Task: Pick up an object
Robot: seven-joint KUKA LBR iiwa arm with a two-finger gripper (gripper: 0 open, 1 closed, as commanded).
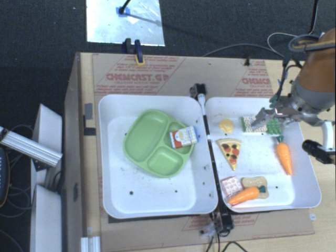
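Bench (157, 70) w/ printed board top, two white bins: left bin (113, 156), right bin (302, 185), side by side.

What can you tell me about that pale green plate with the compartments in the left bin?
The pale green divided plate looks like smooth plastic, rounded, with three shallow compartments set apart by raised ridges. It lies flat, right way up, turned at an angle, on the floor of the left white bin, nearer its right side. A small red and white carton rests on its right rim and compartment. Nothing else touches it.

The arm (315, 77) runs off the frame's right edge; its gripper (265, 117) partly hides a small green-and-white packet (251, 124).
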